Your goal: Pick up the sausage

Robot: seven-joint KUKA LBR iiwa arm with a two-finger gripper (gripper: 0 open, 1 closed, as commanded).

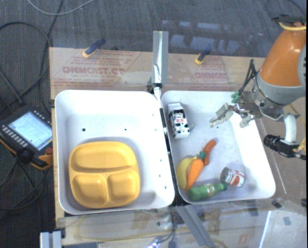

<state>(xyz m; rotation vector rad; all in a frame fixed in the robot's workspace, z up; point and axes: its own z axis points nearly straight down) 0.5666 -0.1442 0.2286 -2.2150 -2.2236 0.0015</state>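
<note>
Sausage (210, 151): a slim orange-red piece lying at a slant in the middle of the right bin (257, 154), its lower end touching the carrot (194, 172)
Pincer (231, 115): hovers over the upper part of the right bin, fingers spread wide with nothing between them, well apart from the sausage
Crowding risk: the carrot lies right against the sausage, and a yellow banana-like piece (182, 170) sits just beside the carrot; in my judgement a finger coming down on that lower end could land on the carrot and knock both aside
Colour risk: sausage and carrot are close in hue, so a descent aimed a little low may close on the wrong thing
Shape risk: the sausage is thin and rounded; I judge it likely to roll or squirt out unless the fingers straddle it across its width
Safer end: the upper tip has bare bin floor around it
Other clutter: a milk carton (178, 122) by the left wall, a can (232, 177) and a green bottle (208, 190) near the front, all clear of the likely path
Left bin (92, 112): carries a yellow tray (104, 174), not involved
</note>
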